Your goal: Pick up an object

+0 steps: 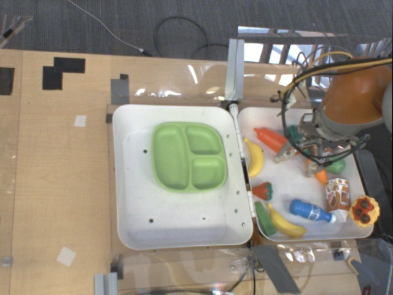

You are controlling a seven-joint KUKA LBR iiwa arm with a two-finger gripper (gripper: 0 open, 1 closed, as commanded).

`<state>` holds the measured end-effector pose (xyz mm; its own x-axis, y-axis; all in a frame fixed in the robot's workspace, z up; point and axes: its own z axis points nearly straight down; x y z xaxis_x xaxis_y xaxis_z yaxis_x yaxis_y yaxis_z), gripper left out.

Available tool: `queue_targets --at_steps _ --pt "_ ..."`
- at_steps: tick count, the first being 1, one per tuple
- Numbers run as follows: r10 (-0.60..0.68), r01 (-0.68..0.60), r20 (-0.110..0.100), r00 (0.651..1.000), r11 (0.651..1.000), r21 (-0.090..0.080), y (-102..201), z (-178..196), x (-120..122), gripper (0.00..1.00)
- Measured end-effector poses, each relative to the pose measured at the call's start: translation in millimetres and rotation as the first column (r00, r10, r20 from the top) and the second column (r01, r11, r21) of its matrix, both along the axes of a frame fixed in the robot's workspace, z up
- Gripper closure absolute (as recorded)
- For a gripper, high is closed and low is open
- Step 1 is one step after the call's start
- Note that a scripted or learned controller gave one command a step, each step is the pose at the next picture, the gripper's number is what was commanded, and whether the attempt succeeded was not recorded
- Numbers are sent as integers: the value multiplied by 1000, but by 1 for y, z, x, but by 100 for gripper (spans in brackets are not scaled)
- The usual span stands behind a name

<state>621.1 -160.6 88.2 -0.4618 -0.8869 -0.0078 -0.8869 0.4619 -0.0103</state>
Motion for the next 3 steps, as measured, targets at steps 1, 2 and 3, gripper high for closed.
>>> queue_targets --at_steps 1,2,3 --pt "81 -81 -2 997 997 -1 -34 0 -18 0" --pt "116 -116 0 993 993 -5 44 1 -4 0" --pt "74 -74 0 997 997 -10 61 2 20 0"
